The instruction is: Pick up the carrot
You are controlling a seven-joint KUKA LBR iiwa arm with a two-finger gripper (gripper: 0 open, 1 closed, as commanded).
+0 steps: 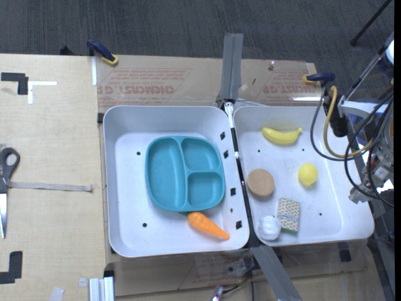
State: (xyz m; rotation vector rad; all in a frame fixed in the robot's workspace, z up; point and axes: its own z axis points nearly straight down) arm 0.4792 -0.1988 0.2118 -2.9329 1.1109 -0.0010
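Camera view: carrot [208, 226] lies in the left bin [119, 187], lower centre of frame, just below the teal divided plate [185, 172] and near the bin's front wall. Arm hardware and cables sit at the far right edge; gripper state cannot be told. Step judged: approach not begun. Next move calls for travel left across the right bin [326, 224], then descent aligned across the carrot's slanted axis.

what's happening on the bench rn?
Nothing is being handled at the moment. The carrot lies loose in the left bin, by the near edge of the teal divided plate. The right bin holds a banana, a lemon and a few other items. The arm's cabling sits at the right edge.
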